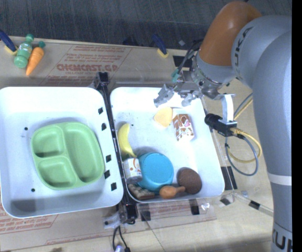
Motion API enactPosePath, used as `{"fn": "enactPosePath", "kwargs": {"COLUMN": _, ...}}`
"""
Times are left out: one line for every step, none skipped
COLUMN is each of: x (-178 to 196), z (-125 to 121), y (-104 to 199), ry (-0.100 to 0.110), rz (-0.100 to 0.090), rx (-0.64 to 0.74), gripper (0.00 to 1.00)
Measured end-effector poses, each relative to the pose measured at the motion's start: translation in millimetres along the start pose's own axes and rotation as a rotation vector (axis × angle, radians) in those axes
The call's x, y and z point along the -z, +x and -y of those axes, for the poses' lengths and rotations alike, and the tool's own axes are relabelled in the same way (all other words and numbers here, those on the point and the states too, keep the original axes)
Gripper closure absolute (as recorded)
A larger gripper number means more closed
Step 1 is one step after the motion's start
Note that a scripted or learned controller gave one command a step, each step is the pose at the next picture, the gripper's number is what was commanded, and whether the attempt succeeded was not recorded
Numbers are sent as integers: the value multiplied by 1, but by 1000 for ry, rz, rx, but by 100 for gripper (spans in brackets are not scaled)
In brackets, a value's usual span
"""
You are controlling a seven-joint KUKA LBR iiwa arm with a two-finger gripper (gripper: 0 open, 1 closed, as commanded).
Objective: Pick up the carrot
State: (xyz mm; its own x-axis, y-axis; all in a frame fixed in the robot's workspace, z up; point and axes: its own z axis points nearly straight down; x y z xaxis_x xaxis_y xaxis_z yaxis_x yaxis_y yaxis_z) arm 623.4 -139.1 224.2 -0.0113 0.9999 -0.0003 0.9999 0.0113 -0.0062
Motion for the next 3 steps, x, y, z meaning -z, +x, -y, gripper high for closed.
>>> {"fn": "enactPosePath", "kwargs": {"x": 48, "z": 97, "y": 79, "ry": 0, "rz": 0, "rx": -123, "gripper": 0}}
{"fn": "enactPosePath", "kwargs": {"x": -37, "z": 127, "y": 152, "ry": 9, "rz": 0, "rx": -85, "gripper": 0}}
{"fn": "enactPosePath", "kwargs": {"x": -33, "z": 55, "y": 103, "ry": 0, "rz": 1, "rx": -126, "gripper": 0}}
